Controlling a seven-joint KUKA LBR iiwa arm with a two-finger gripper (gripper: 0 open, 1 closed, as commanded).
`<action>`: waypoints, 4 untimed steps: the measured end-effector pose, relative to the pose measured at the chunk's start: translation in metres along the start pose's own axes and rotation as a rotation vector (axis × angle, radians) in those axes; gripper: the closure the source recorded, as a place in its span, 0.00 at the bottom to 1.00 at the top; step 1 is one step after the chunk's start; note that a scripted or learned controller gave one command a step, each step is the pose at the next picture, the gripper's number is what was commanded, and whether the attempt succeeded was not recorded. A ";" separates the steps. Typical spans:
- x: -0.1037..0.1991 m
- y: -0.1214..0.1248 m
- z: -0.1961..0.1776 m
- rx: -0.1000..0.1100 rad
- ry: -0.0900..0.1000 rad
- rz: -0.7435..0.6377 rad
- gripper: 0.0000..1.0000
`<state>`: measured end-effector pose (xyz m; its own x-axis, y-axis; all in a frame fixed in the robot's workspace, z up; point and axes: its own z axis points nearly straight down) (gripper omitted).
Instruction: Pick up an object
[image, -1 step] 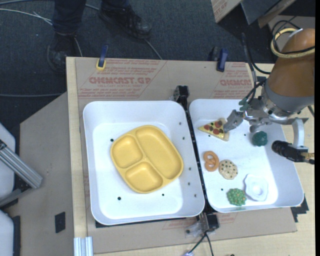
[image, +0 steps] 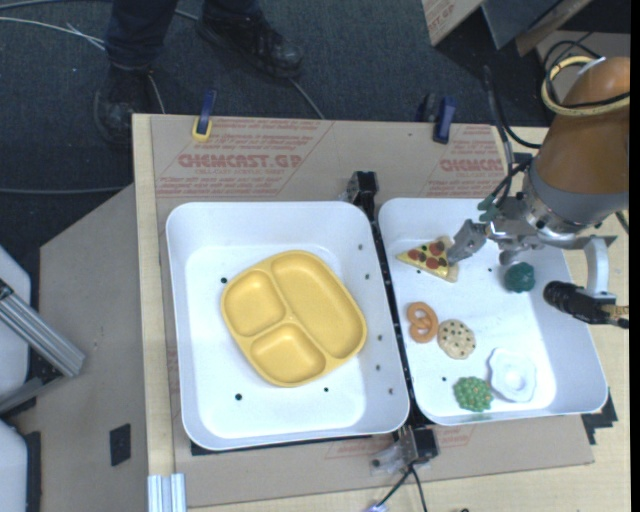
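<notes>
A pizza slice (image: 428, 256) lies in the upper left of the right bin (image: 580, 395). My gripper (image: 466, 242) hangs low at the slice's right end, reaching in from the right, close to it or touching it. A pretzel (image: 422, 321), a cookie (image: 456, 338), a green broccoli piece (image: 474, 393) and a fried egg (image: 513, 378) lie further toward the front of the same bin. A small teal round object (image: 519, 277) sits just below the wrist.
The left bin (image: 190, 300) holds a yellow divided plate (image: 292, 317). A black divider with clips (image: 364, 186) runs between the two bins. The arm's grey and orange body (image: 585, 130) covers the right bin's far right corner.
</notes>
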<state>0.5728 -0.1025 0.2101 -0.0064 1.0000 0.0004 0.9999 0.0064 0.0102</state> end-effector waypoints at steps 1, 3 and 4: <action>-0.002 0.000 0.031 0.008 0.000 0.005 0.00; -0.008 0.000 0.116 0.011 -0.001 0.006 0.00; -0.008 0.000 0.115 0.010 0.000 0.006 1.00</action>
<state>0.5743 -0.1101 0.0954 -0.0001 1.0000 0.0000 1.0000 0.0001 0.0000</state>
